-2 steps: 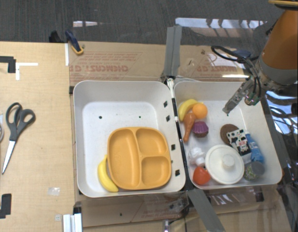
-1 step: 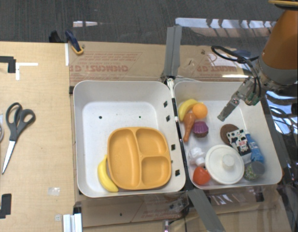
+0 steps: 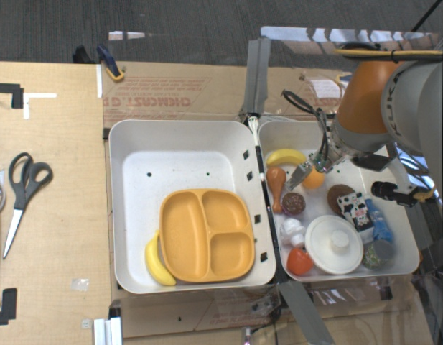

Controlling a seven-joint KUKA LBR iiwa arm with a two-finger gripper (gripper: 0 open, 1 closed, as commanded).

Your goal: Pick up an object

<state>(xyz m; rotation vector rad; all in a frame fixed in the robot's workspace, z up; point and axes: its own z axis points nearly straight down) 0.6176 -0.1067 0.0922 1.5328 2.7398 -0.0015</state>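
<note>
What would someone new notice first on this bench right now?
Probably the big orange divided tray in the left bin, with a yellow banana tucked against its left edge. Next, the grey arm's orange band above the crowded right bin, where the gripper hangs over another banana.

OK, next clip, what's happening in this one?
The arm reaches in from the right, its hand low over the right bin, among the toy food beside a banana and an orange fruit. Nothing visibly sits between its fingers. The left bin holds a yellow divided plate.
</note>
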